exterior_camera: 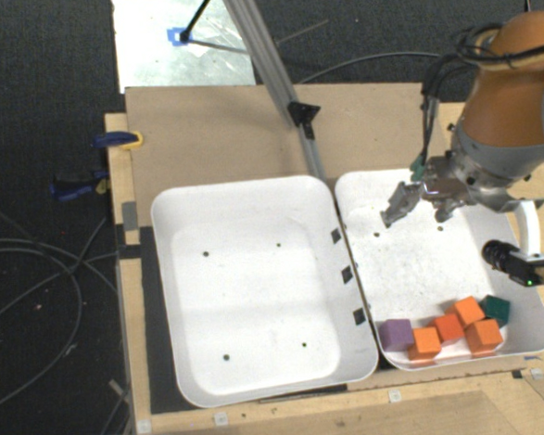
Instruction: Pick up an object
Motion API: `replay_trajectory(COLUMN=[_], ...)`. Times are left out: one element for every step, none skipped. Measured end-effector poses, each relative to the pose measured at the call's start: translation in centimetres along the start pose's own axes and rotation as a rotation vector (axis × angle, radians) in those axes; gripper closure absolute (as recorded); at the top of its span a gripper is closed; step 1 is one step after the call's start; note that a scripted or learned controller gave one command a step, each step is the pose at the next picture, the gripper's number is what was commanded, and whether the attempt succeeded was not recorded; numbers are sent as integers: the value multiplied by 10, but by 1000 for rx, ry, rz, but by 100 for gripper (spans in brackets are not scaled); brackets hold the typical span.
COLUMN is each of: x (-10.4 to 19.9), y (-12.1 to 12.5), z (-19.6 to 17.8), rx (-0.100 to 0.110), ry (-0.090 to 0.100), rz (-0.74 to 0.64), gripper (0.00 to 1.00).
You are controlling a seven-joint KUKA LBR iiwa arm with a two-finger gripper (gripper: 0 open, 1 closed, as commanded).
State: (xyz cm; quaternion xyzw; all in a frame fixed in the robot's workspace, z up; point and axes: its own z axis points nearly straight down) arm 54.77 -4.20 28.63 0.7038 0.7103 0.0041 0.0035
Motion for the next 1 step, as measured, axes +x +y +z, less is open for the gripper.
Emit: replay_trajectory(x=[-1], y=[0], z=[-7], rx=[4], ry=[-1], rz=[-3], gripper=[100])
